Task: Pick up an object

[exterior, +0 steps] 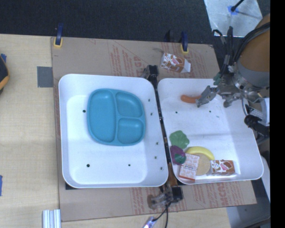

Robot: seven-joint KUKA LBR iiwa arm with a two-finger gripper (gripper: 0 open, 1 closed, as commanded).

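Left shallow white bin (71, 127) holds a blue divided plastic plate (116, 116); right white bin (249, 141) has packets at six o'clock; gripper (213, 96) spread open, grasping nothing

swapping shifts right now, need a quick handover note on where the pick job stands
Pincer: low over the far end of the right bin, open, nothing between its fingers.
Orange hot dog: lies on the bin floor just left of the pincer.
Green toy, purple toy, banana and two snack packets: bunched at the bin's near edge.
Blue divided plate: in the left bin.
Done: nothing lifted.
Left: grasp one object and raise it.
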